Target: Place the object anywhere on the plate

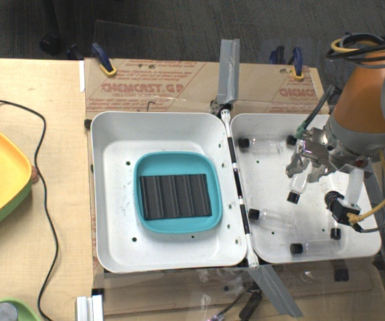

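The teal plate (177, 194), its centre covered by a dark ribbed panel, lay in the middle of the left bin (112, 246) on the table (51, 179). The claw (299, 182) hung over the right bin (272, 243), near its middle, with the arm's orange band (361, 102) above it toward the right edge. Whether the claw was spread or pressed together could not be told, and no object to be placed could be made out between its fingers or in either bin.
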